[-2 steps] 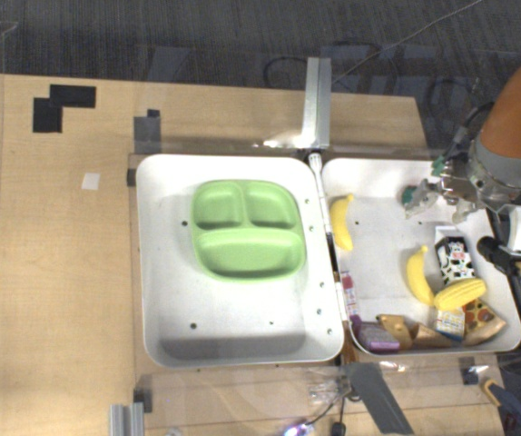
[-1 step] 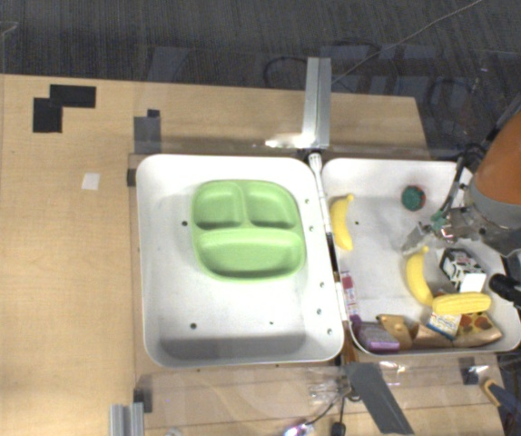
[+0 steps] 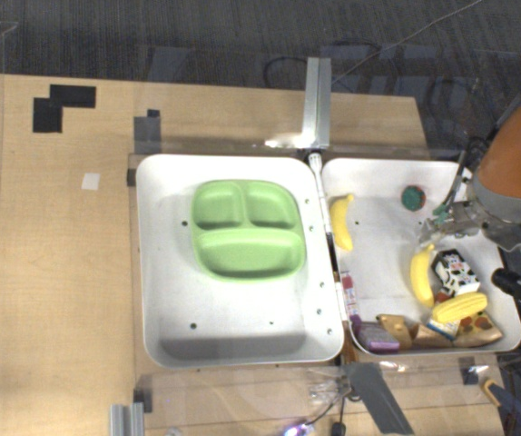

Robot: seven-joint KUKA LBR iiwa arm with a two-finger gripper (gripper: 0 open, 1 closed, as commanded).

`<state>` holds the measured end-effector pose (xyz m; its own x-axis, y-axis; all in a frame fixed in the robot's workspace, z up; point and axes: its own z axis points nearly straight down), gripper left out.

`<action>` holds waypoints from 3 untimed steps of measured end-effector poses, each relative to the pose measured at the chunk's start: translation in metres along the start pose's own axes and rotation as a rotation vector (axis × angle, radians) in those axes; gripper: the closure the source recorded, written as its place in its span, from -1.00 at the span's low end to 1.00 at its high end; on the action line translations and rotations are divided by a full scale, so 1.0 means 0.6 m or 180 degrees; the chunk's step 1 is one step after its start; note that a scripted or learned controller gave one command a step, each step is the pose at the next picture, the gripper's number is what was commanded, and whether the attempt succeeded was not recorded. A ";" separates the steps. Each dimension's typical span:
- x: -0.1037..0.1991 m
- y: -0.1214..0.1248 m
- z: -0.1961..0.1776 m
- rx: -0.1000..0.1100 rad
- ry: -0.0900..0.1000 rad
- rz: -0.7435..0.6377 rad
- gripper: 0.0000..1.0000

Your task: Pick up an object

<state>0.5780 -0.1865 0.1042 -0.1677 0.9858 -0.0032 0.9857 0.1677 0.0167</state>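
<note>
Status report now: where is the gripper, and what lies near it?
Gripper low in right bin, nothing seen held. Banana just below it. Corn, cow toy crowd alongside.

A pale wooden bench (image 3: 52, 271) fills the left and middle of the view. Black blocks (image 3: 61, 107) mark its top toward ten o'clock, with a small white square (image 3: 91, 182) just below them. Dark grey carpet (image 3: 197, 16) runs across twelve o'clock, crossed by a thin black cable (image 3: 424, 27) toward one o'clock. A metal post (image 3: 318, 103) stands upright at the bench's far edge, just above centre. Metal brackets (image 3: 126, 418) sit along the near edge at seven o'clock. Light is even and soft.
</note>
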 end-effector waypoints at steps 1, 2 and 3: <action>0.077 0.026 -0.130 0.0030 0.0004 0.0258 1.00; 0.077 0.026 -0.129 0.0032 0.0004 0.0260 -1.00; 0.078 0.030 -0.149 0.0012 0.0001 0.0245 1.00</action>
<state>0.5863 -0.1370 0.1936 -0.0915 0.9958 -0.0018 0.9957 0.0915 0.0132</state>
